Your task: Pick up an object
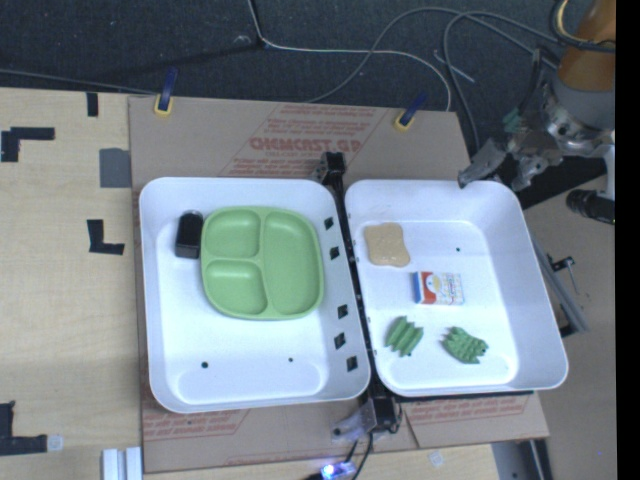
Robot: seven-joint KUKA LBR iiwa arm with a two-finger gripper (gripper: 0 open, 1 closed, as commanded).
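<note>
The right bin (520,268) holds a tan slice of bread (386,245), a small white packet with red and blue print (438,288), a bunch of green pods (404,336) and a green leafy piece (464,345). My gripper (503,175) hangs above the bin's far right corner, well away from all of them. Its two dark fingers (478,171) are spread open with nothing between them. Behind it, the arm's orange band (588,38) rises at the top right.
The left bin (165,348) holds a green divided plate (263,263) and a small black block (188,234) beside its left rim. Black clips (341,268) join the bins along the middle. Cables (400,48) run across the dark floor behind.
</note>
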